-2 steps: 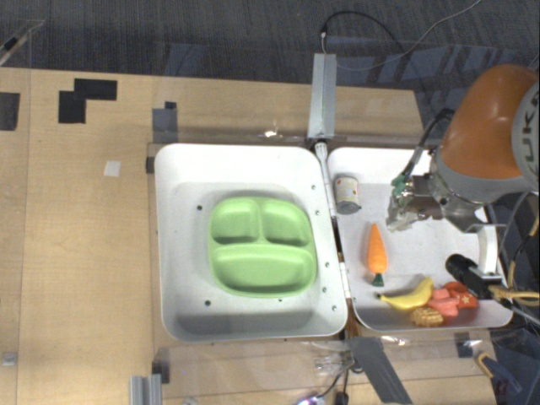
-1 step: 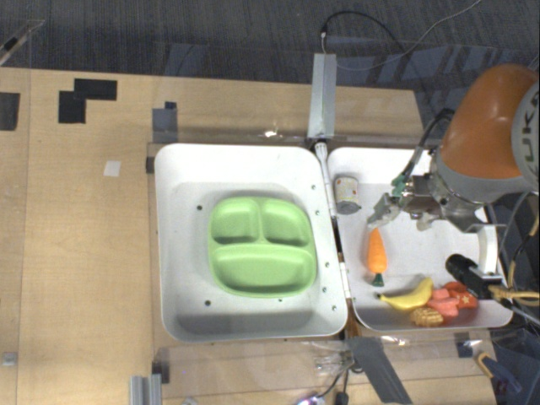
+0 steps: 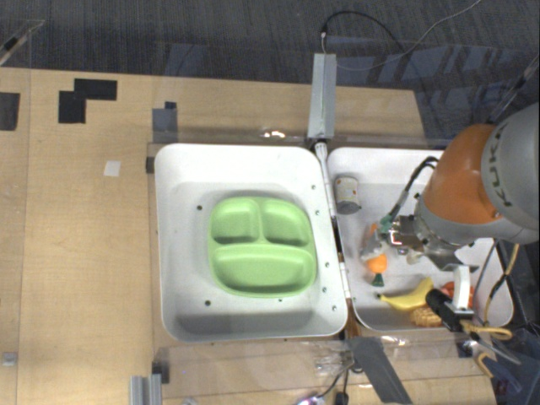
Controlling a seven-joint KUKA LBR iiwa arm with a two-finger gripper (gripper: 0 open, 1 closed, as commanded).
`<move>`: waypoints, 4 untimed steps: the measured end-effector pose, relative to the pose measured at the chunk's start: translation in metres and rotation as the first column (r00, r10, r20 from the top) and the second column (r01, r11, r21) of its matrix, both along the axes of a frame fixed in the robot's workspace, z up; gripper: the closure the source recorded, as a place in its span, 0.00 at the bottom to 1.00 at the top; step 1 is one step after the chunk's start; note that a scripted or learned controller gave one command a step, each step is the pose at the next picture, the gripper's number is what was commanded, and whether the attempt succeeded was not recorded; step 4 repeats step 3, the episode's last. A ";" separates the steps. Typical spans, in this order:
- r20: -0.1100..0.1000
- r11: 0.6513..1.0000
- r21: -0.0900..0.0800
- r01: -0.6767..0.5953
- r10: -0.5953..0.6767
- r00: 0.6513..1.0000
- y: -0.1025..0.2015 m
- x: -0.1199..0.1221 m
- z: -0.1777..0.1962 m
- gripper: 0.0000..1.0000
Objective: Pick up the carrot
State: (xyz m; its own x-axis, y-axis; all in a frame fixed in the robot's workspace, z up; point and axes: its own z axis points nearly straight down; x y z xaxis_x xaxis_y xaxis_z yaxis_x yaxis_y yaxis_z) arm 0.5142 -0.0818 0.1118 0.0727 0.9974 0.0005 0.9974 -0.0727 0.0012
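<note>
Banana (image 3: 406, 295) (yellow) lies just below carrot (image 3: 376, 265).

One camera hangs above the table (image 3: 76, 251), fixed, looking down at a slant rather than straight down. It faces the table's far edge, so a strip of dark carpet (image 3: 211, 15) shows along the top of the picture. It sits far enough back to take in both white bins at once: the left bin (image 3: 181, 251), holding a green divided tray (image 3: 260, 245), lands near the middle of the view, and the right bin (image 3: 363, 163) sits just beside it, running toward the right side. The grey and orange arm (image 3: 472, 184) comes in over the right bin. Left of the left bin, a broad stretch of bare wooden table shows, with black tape marks (image 3: 84, 98) near its far edge.
</note>
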 end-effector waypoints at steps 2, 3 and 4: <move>0.019 1.000 0.001 0.004 -0.004 1.000 -0.008 0.011 -0.009 1.00; 0.004 0.995 0.000 0.100 -0.100 0.995 0.054 0.104 0.075 1.00; 0.004 0.995 0.000 0.100 -0.100 0.995 0.054 0.104 0.075 1.00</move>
